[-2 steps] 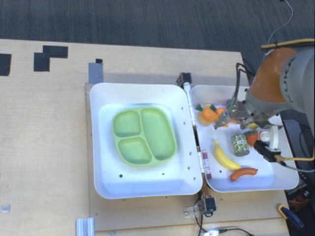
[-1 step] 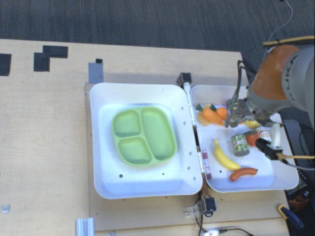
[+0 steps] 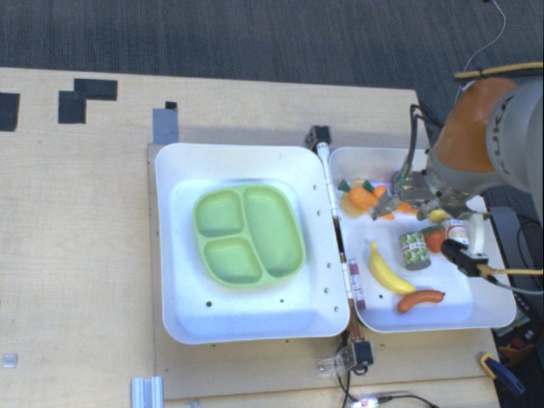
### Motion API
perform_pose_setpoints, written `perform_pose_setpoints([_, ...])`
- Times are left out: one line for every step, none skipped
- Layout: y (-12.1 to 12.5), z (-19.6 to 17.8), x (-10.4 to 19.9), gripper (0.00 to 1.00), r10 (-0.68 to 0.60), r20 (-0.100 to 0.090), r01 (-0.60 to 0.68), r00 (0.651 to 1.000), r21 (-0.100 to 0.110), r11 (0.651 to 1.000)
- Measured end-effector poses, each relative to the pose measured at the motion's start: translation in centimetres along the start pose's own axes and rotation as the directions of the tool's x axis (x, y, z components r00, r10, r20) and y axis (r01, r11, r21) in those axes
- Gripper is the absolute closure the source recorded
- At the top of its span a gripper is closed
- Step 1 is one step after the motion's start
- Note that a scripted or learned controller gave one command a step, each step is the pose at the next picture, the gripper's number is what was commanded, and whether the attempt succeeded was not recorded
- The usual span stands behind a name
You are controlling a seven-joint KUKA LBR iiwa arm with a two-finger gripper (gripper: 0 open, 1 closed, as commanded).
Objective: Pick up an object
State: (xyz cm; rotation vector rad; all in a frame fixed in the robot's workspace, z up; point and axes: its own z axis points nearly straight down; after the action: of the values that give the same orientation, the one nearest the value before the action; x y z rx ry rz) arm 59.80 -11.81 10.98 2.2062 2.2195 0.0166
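End effector (image 3: 406, 195) low in right bin (image 3: 493, 313), far end, near orange toy (image 3: 363, 198); closure: cannot tell. Nothing visibly lifted; banana (image 3: 388, 272), sausage (image 3: 420, 299) untouched

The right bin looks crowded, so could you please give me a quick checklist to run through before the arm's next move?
1. Gripper is over the right bin: ok.
2. Something held between the fingers: cannot tell.
3. Banana lies free, apart from the can: ok.
4. Sausage has space around it: ok.
5. Orange toy is unblocked: not ok, the gripper crowds it.
6. Green tray sits flat in the left bin: ok.
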Motion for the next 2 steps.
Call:
perform_pose_setpoints([0.15,-1.1,0.08,1.0,-0.002,-0.001,0.002,1.0,-0.003,1.0])
perform_pose_setpoints([0.14,-1.1,0.08,0.0,-0.002,-0.001,0.002,1.0,-0.003,1.0])
